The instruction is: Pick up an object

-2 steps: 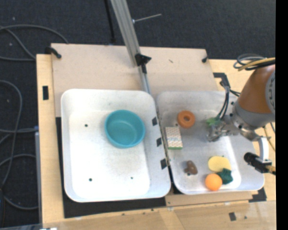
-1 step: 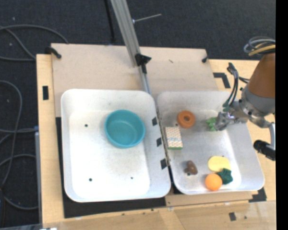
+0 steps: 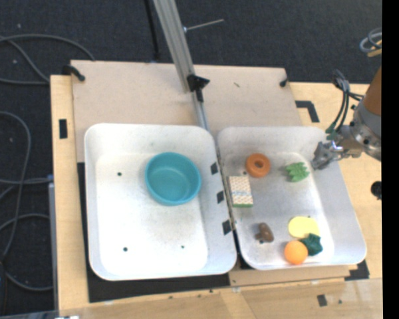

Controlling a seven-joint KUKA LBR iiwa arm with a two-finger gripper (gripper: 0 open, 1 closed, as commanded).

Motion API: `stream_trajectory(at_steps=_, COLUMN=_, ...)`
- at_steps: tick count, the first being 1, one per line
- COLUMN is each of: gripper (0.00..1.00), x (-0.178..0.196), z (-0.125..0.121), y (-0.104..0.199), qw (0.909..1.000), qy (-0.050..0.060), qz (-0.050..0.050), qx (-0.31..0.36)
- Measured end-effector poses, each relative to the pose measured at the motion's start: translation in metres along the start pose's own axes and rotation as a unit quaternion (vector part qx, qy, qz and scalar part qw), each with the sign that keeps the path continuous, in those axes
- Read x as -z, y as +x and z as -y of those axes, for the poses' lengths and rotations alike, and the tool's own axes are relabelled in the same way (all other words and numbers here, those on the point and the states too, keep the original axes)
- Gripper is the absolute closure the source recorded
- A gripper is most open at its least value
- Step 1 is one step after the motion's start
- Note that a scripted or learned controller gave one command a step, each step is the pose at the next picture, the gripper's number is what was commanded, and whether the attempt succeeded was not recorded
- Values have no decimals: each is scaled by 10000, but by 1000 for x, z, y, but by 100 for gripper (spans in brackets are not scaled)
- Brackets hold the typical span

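Green object (image 3: pixel 296 172) just left of the tool (image 3: pixel 321 157).

Both bins (image 3: pixel 106 178) matt white plastic, faintly speckled. Teal bowl (image 3: pixel 173 178) smooth plastic, slight sheen. Desk (image 3: pixel 139 92) bare matt wood board. Slanted post (image 3: pixel 173 32) brushed aluminium, upper centre.
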State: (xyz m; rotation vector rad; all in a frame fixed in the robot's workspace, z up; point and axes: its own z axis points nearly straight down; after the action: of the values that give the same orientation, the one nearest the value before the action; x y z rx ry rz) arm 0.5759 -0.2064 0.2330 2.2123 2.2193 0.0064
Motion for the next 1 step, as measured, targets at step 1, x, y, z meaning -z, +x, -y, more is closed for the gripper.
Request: stream_trajectory(at_steps=1, gripper=100, x=21, z=-1, y=-1, qw=10000, qy=22, qz=-10, qx=5)
